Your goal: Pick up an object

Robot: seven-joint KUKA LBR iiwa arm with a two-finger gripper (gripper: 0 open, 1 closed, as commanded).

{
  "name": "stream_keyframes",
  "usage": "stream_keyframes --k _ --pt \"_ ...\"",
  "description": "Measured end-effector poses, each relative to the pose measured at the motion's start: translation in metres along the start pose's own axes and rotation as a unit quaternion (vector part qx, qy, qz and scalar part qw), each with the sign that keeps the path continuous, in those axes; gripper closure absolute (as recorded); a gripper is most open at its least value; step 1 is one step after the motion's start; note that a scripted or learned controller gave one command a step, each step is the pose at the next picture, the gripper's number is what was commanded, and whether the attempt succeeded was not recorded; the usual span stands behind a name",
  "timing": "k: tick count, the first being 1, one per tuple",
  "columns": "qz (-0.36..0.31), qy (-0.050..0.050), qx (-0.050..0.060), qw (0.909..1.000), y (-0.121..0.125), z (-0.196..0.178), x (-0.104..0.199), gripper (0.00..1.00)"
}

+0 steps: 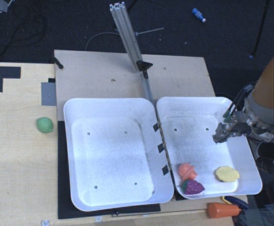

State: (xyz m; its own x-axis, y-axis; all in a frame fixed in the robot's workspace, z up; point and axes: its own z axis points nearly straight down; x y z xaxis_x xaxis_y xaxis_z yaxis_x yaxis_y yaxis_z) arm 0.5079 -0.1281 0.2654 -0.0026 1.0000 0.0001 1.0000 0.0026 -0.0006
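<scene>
1. Camera view: gripper hangs over the right bin's right side; whether its claw is spread or pressed together, I cannot tell.
2. Yellow object lies near the bin's front right corner, long axis running left-right.
3. Orange-pink toy touches purple grapes at the bin's front left.

To my far side, a round green ball rests on the pale wooden bench. A small blue object lies on the dark floor, and an orange carrot-shaped toy sits just outside the bins.
</scene>
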Motion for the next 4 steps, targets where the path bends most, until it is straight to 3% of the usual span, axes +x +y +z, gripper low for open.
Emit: stream_keyframes --k 3,4 --pt "0.0 0.0 0.001 1.0 0.046 0.03 0.131 1.0" --pt "0.0 0.0 0.0 1.0 0.075 0.037 0.179 1.0"
